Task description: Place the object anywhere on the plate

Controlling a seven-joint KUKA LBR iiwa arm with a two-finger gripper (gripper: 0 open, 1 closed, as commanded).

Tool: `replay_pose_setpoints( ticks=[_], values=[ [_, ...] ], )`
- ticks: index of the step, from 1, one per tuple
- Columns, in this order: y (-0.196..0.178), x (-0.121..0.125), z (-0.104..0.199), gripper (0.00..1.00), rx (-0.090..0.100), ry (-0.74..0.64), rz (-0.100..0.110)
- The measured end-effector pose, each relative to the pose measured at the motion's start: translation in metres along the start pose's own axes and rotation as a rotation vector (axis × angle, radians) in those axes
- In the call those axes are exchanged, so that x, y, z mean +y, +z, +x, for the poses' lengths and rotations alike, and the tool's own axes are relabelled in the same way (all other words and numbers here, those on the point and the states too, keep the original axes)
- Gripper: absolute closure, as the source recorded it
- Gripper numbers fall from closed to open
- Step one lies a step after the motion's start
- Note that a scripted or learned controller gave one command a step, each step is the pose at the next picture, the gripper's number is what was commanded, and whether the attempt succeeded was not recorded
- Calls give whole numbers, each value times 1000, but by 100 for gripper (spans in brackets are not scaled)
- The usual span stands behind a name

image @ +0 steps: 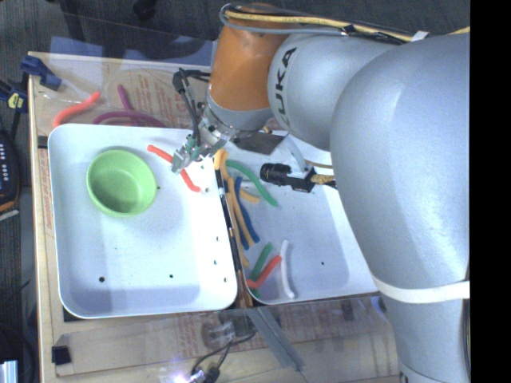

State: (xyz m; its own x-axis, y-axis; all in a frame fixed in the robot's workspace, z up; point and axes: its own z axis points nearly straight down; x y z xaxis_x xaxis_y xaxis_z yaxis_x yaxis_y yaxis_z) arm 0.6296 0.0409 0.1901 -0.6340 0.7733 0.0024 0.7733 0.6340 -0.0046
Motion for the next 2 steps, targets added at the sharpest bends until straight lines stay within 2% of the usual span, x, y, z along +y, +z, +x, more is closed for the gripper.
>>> replay_pose_setpoints(
  ticks=[1,2],
  values=[
    [38,35,67,100,-1,-75,-2],
    [38,35,66,0,-2,-74,-2]
  ],
)
